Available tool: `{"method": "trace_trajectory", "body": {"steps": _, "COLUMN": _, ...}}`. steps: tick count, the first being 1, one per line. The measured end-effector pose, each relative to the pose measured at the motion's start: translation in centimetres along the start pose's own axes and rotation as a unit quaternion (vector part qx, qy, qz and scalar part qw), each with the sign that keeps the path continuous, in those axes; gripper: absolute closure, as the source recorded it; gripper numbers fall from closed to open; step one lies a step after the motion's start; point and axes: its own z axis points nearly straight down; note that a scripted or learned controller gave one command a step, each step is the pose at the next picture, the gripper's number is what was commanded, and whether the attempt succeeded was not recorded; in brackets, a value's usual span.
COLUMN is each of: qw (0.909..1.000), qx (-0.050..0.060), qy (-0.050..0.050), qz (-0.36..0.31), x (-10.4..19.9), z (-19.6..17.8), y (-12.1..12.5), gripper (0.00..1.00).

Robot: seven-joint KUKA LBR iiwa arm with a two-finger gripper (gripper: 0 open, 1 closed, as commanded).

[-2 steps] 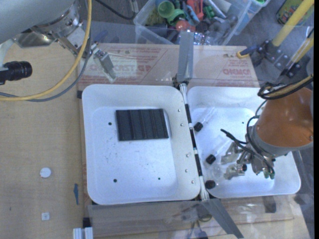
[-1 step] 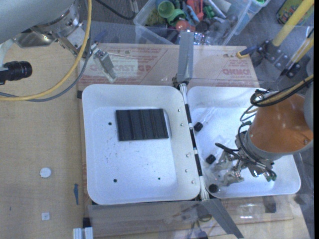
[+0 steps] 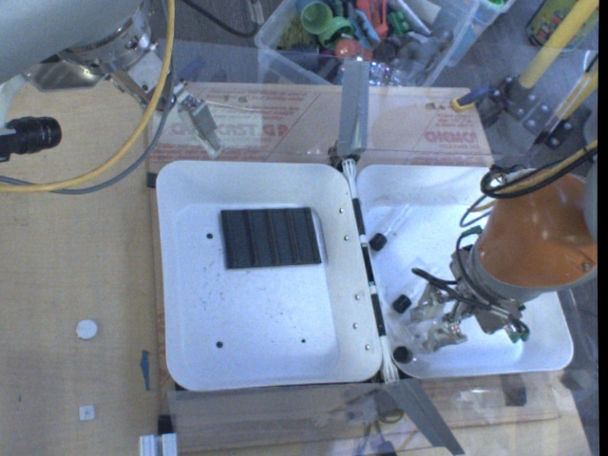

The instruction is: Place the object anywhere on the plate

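Tool is hanging over the right bin's front edge; its grip state is unclear. Plate is lying in the left bin. Writing is unreadable.

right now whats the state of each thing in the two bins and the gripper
dark ribbed plate: lying flat in the left bin, nothing on it
gripper: low over the right bin, near its front; what it holds, if anything, is too unclear to tell
small black pieces: lying loose in the right bin near the divider
clear tub behind the bins: open, full of colourful toys
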Motion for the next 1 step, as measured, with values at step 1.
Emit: {"method": "trace_trajectory", "body": {"steps": 1, "qw": 1.0, "qx": 0.0, "qy": -0.003, "qz": 0.001, "x": -0.2, "z": -1.02, "y": 0.01, "gripper": 1.0}}
